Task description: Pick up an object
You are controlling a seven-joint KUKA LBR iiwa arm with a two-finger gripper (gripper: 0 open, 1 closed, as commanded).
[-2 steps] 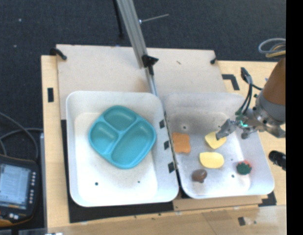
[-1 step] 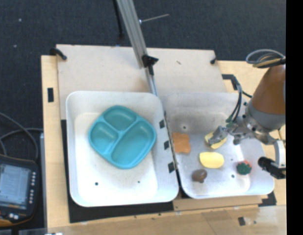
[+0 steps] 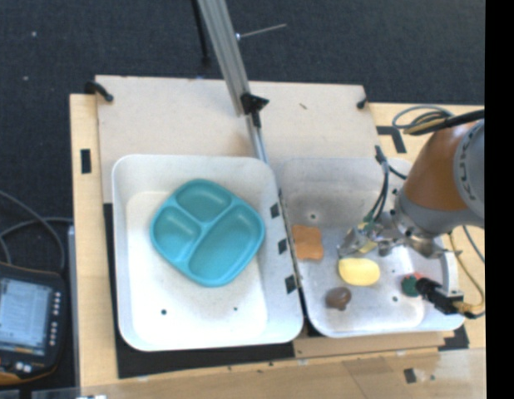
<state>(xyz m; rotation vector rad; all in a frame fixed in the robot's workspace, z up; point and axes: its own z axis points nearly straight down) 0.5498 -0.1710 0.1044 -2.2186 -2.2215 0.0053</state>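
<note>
In the right bin (image 3: 323,185) lie three small things: a tan square piece (image 3: 307,243) near its left wall, a pale yellow lump (image 3: 358,271) in the middle, and a brown rounded piece (image 3: 338,298) toward the front. My gripper (image 3: 363,242) hangs low over the bin, just above the yellow lump, with the grey and orange arm (image 3: 440,181) rising behind it to the right. Nothing shows between the fingers.
The left bin (image 3: 140,322) holds a teal divided plate (image 3: 209,231). A slanted metal pole (image 3: 228,48) runs from the top down to the gap between the bins. Cables and a green-tipped part (image 3: 411,287) sit at the right bin's front right. A tablet (image 3: 24,314) lies off the bench at left.
</note>
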